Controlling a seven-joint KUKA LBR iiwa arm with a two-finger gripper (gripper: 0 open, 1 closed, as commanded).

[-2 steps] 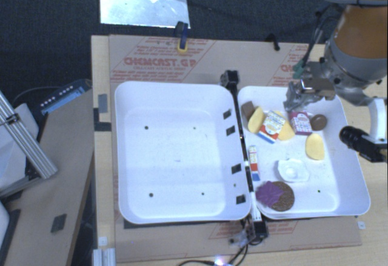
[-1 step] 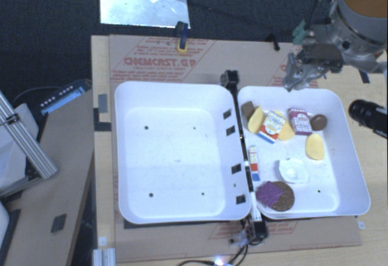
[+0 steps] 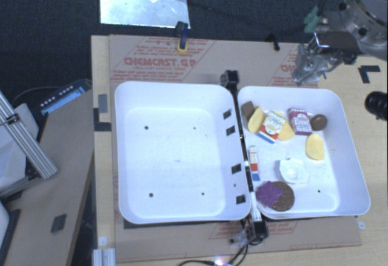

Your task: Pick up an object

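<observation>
Left bin: bare white floor, nothing to lift. Right bin: all candidate objects, clustered in its upper and middle part.

- Small tube, lying along the bin's left wall: light, stiff; awkward beside the wall.
- Yellow wedge: probably light, smooth plastic; grip across the narrow sides.
- Purple disc: flat, low; hard to pinch.
- Red box: rigid, flat faces; likely the easiest hold, across the short width.
- Yellow lemon: rounded, liable to slip; grip at the widest middle.

Gripper: above the bin's far rim, clear of all objects; jaw opening impossible to make out.
</observation>
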